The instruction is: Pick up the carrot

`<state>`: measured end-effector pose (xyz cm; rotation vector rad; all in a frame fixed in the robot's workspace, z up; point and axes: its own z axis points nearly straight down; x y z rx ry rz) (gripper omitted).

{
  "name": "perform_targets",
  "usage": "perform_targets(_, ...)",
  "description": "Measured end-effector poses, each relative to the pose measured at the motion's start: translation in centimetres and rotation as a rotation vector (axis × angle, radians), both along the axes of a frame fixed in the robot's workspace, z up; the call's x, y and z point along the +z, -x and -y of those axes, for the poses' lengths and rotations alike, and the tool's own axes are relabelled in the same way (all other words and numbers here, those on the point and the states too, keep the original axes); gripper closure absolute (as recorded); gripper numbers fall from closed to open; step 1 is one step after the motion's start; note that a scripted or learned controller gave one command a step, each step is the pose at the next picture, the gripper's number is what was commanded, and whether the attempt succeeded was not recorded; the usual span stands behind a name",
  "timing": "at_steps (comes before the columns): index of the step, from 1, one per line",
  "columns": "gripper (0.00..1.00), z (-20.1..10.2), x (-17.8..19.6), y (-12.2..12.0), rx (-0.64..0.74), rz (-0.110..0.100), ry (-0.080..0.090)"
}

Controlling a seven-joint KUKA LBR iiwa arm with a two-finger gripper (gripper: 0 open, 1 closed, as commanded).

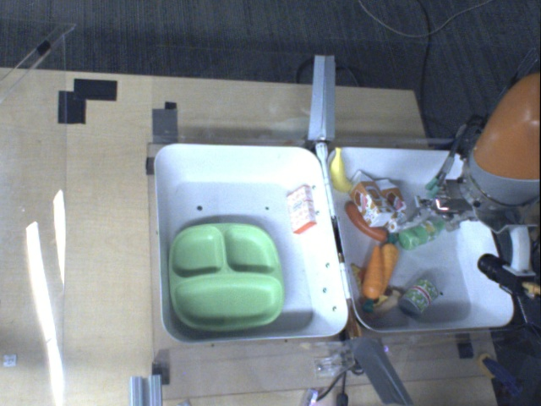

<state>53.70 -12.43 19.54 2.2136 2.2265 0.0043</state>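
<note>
The carrot (379, 271) is orange and lies tilted in the right bin (486, 311), near its front left corner. My gripper (438, 203) hangs over the middle of that bin, up and to the right of the carrot and apart from it. It sits just above a green object (419, 236). The arm's orange band (513, 134) is at the far right.
A banana (339, 173), a brown-and-white packet (377, 203), a red sausage (362, 223) and a small green can (420, 295) crowd around the carrot. The left bin (169, 176) holds a green divided tray (226, 275) and a small red-and-white carton (301, 209).
</note>
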Motion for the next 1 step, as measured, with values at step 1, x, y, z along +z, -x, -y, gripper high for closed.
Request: perform_targets(1, 0.0, -4.08, -9.86, 1.12, 0.105, 0.0, 0.0)
